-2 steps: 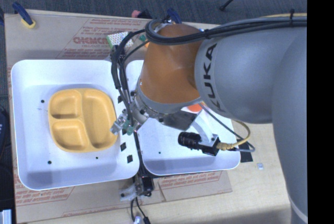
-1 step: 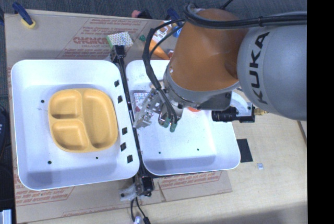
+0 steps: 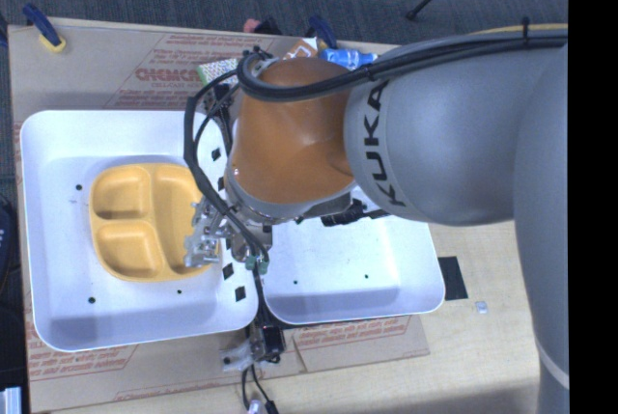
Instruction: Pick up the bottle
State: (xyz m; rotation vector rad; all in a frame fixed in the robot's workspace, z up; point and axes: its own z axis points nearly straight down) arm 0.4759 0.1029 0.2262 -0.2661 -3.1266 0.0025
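My gripper (image 3: 206, 244) hangs low over the left bin (image 3: 58, 306), at the right rim of a yellow divided tray (image 3: 135, 219). I see nothing held in it. The orange band and grey body of the arm cover most of the right bin (image 3: 367, 291). A blue object (image 3: 348, 58) and a bit of coloured packaging (image 3: 309, 45) peek out behind the arm at the right bin's far edge. I cannot tell whether either is the bottle.
The yellow tray has three compartments and lies in the middle of the left bin. Blue clamps (image 3: 44, 26) hold the cardboard sheet at the far edge. Cables (image 3: 253, 373) hang between the bins at the front.
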